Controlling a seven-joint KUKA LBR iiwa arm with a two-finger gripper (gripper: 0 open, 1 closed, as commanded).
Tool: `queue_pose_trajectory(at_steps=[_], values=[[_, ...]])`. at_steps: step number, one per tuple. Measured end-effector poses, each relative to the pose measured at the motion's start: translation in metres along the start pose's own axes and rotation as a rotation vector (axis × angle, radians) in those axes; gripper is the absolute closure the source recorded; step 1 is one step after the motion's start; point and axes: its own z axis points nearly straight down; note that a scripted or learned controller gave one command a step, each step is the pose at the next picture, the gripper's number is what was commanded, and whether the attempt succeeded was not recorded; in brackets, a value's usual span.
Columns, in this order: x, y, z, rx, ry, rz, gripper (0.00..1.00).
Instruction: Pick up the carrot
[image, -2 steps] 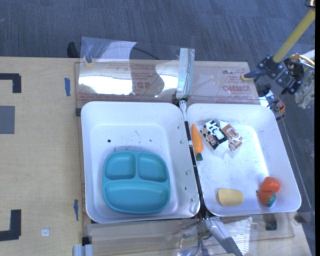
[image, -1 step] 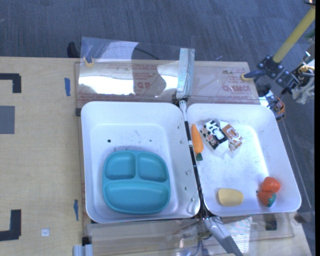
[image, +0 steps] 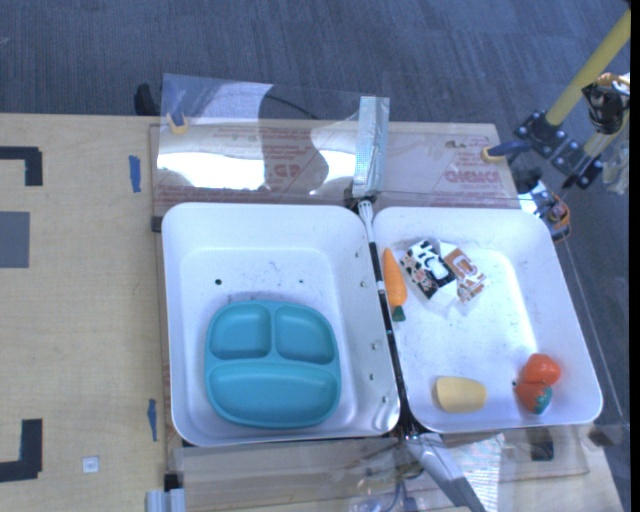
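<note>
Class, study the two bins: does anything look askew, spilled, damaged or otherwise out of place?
Nothing is spilled or visibly broken. The carrot lies hard against the right bin's left wall, by the divider between bins, an awkward spot to grasp. The teal divided plate sits slightly skewed in the left bin.

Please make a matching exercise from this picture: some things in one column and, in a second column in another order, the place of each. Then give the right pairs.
Things:
1. carrot
2. teal divided plate
3. yellow block
4. tomato

Places:
A. lower right corner of the right bin
B. in the left bin
C. against the right bin's left wall
D. near the right bin's front edge, left of the red thing

Pairs: 1-C, 2-B, 3-D, 4-A
</note>
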Motion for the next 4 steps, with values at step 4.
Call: queue_pose_trajectory(at_steps=[4], values=[[-0.014, -0.029, -0.051, -0.002, 0.001, -0.116, 1.0]])
